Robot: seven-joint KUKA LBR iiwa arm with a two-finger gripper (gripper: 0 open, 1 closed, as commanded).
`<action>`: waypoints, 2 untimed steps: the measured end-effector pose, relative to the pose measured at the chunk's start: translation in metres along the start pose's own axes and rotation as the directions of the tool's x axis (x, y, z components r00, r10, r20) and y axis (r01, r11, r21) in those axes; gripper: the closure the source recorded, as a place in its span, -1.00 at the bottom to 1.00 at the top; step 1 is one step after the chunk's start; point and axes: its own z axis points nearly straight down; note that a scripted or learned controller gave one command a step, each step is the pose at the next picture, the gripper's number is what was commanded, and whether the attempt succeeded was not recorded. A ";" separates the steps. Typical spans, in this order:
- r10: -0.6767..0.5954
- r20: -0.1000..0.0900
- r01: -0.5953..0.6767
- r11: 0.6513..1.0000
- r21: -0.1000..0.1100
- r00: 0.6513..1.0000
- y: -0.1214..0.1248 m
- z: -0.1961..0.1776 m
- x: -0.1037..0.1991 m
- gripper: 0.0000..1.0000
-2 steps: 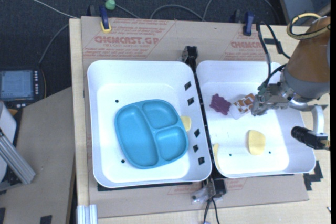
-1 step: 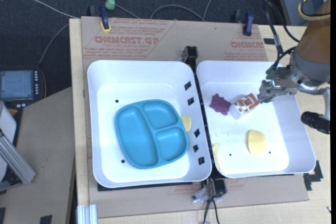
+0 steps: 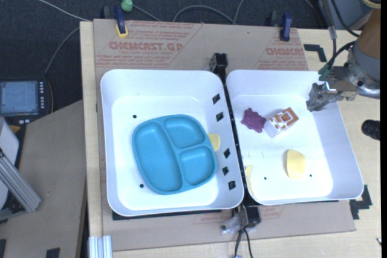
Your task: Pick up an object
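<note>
So the big white plastic bin on the left (image 3: 115,130) holds a blue plastic tray with three parts (image 3: 174,153), and a small yellow piece (image 3: 214,142) touches its right side. The white bin on the right (image 3: 341,148) holds the things to pick: a round pale yellow piece (image 3: 295,164) low down, a purple lumpy toy (image 3: 253,120) and a small orange and white block (image 3: 282,120) higher up. The grey metal gripper (image 3: 317,98) hangs over that bin's upper right, near the block and holding nothing, probably getting ready to reach down. I cannot tell how its jaws stand.

Two blue clamps (image 3: 121,26) pin the cardboard sheet (image 3: 181,45) at the back edge. A small monitor (image 3: 19,97) sits off to the left, and thin cables (image 3: 199,9) loop over the dark floor.

grey arm (image 3: 369,63) with orange band, black cable, metal tool (image 3: 319,95).
</note>
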 end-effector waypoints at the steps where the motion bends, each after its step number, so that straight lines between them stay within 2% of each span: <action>1: -0.005 -0.003 0.005 1.000 0.004 1.000 0.011 -0.002 0.054 1.00; 2: -0.006 -0.005 0.006 1.000 0.009 1.000 0.016 0.011 0.117 1.00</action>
